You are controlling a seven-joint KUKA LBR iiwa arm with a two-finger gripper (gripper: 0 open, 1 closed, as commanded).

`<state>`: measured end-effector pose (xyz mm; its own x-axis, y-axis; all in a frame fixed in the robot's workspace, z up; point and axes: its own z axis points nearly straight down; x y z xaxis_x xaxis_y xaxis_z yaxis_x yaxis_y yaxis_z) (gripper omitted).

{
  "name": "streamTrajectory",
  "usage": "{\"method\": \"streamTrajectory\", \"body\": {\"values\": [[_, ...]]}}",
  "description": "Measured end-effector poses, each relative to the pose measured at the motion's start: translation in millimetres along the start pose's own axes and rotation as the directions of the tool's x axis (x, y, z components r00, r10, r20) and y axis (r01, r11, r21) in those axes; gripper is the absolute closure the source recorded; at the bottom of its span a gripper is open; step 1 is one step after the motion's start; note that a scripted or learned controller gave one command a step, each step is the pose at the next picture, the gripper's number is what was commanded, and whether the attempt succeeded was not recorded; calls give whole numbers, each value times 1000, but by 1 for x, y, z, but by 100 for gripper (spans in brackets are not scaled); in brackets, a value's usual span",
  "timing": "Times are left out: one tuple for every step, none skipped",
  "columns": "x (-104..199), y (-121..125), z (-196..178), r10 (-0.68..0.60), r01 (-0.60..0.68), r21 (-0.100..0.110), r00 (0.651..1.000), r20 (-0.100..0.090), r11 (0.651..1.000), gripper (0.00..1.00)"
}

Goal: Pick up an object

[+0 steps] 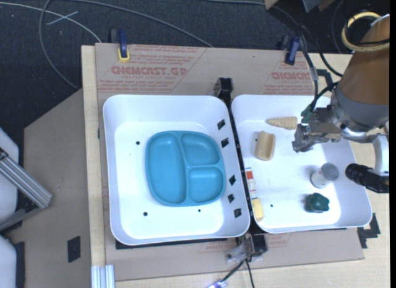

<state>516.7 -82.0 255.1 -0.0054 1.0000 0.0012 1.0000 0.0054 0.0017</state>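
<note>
Hovering: end effector (301, 139) over the right bin (281, 218), nothing gripped; whether spread, I cannot tell.
Near rim: green object (317, 203), grey cap (324, 173).
Farther: tan block (265, 145), cone (281, 122) beside end effector.
Next: choose, descend, pinch.

Robotics lab; clamped board (185, 64), loose cables (62, 8), two white bins (117, 157).
</note>
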Motion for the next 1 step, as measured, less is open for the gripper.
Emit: {"method": "streamTrajectory", "body": {"values": [[56,-1,1,-1,1,4,1000,-2,1000,100]]}}
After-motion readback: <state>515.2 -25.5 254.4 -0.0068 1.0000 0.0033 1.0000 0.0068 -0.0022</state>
